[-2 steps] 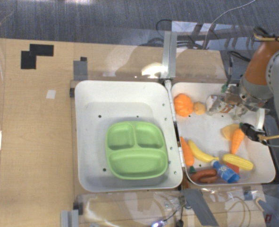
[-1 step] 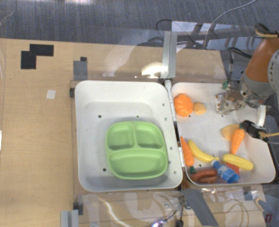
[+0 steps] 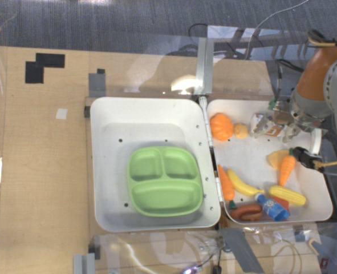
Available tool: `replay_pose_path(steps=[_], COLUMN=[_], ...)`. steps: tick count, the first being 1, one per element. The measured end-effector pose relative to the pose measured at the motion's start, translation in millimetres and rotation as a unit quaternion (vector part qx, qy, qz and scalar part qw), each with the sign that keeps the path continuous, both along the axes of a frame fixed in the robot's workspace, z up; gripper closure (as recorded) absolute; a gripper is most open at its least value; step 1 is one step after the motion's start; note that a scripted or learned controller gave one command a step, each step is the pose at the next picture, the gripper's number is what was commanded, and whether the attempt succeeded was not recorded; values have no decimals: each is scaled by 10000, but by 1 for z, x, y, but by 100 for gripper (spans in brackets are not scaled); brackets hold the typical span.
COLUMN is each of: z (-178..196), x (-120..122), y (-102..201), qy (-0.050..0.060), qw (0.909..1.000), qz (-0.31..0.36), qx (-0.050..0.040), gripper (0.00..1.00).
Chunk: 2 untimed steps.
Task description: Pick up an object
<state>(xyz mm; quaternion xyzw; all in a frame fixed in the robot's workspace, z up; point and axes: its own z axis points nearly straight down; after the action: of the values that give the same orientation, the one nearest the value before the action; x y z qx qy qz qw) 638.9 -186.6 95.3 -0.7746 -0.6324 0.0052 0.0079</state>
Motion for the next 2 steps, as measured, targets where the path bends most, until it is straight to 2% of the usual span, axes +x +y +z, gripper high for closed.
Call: replay_pose_path(steps=[1, 2], z=[10, 9], x=[3, 2], y=[1, 1], qy=[-27, -7], qw=[10000, 10000], qz=[35, 36], qx=[-4, -3], gripper=[100, 0])
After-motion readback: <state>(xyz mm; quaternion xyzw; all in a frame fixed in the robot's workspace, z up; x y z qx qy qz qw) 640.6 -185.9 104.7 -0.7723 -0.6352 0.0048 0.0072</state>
